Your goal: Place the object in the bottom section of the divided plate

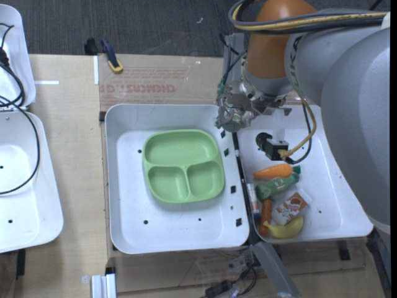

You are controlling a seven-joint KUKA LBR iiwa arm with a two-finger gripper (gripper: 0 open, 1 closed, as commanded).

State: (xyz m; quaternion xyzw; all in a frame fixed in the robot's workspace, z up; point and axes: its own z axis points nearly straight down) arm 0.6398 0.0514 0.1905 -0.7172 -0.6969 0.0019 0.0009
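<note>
A light green divided plate point(181, 151) lies in the left bin point(124, 216), with one wide section at the far side and two small sections at the near side, all bare. My gripper point(231, 120) hangs at the far end of the wall between the two bins, beyond the plate's far right corner. I see nothing held in it. A toy carrot point(273, 172), a green piece point(277, 185), a snack packet point(289, 208), a small red piece point(265, 212) and a banana point(285, 228) lie piled in the right bin's near left corner.
The right bin point(335, 191) lies partly under the arm's grey body. A black part on a cable point(272, 144) hangs over the right bin, just beyond the carrot. A blue and yellow clamp point(110, 56) lies on the bench behind the bins. A white unit point(25, 185) stands at the far left.
</note>
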